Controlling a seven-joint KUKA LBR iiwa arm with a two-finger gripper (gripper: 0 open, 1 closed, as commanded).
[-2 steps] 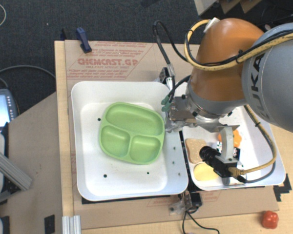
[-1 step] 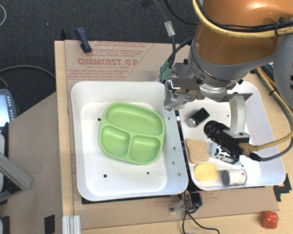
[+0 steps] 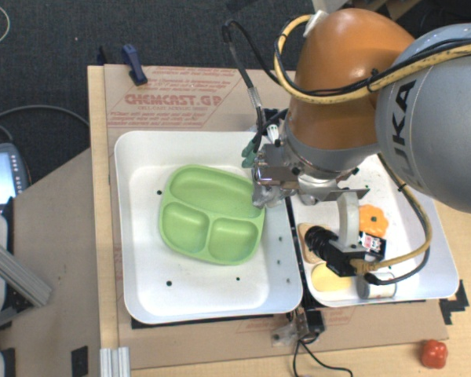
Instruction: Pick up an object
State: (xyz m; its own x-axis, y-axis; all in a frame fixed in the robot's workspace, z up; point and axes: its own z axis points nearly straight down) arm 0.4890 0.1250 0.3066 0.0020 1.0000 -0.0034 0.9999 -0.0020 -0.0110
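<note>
Green plate has the hand hanging over its right rim.

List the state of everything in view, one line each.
green divided plate: flat, right way up, compartments empty, in left bin
orange item: lying in right bin, apart from claw
pale yellow item: in right bin, partly hidden
red item: on bench, outside both bins
claw: at plate's right rim; hold cannot be told
</note>
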